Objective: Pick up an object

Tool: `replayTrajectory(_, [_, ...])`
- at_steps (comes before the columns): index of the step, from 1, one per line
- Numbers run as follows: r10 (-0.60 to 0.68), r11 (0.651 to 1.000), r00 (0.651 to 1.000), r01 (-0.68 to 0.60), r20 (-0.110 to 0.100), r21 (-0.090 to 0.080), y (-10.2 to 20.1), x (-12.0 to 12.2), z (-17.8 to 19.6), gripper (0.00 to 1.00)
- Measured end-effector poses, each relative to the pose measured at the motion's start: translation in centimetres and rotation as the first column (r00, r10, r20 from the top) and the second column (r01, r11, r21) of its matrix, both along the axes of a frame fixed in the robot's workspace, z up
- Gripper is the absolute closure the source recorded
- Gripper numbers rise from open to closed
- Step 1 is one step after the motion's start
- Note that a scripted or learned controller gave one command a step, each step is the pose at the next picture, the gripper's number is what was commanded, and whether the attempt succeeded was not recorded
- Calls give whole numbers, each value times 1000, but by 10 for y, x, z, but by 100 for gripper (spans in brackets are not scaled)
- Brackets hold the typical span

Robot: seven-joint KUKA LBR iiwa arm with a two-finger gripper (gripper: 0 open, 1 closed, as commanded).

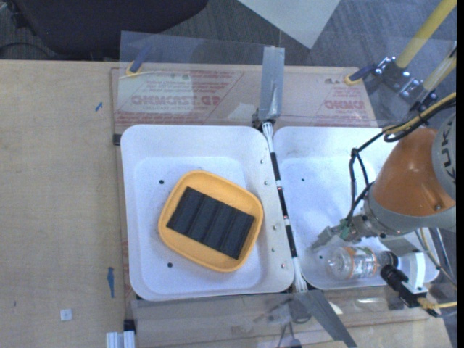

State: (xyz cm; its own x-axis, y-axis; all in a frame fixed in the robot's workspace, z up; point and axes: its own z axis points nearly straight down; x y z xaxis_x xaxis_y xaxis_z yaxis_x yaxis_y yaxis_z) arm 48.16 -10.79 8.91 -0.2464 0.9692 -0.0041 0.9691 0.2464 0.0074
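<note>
clear plastic bottle (353,262) lies on its side near the front of the right bin (319,167), just beside the gripper (335,233); whether the fingers are wide or narrow cannot be told. yellow tray (211,220) sits in the left bin (145,194).

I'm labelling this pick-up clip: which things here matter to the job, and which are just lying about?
Belong to the job:
- clear plastic bottle lying in the right white bin
- gripper just above the bottle
- yellow square tray with black ridged insert in the left white bin

Lying about:
- clear plastic sheets behind the bins
- wooden bench
</note>
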Motion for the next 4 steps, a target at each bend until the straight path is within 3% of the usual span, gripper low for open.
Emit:
replayTrajectory(1, [124,992,992,-124,-6,1,-3,-2,34,0])
replayTrajectory(2, [175,985,985,-175,-3,1,5,-1,0,0])
replayTrajectory(3, [171,985,985,-171,3,0,5,1,11,100])
replayTrajectory(4, [171,985,985,-171,3,0,5,1,11,0])
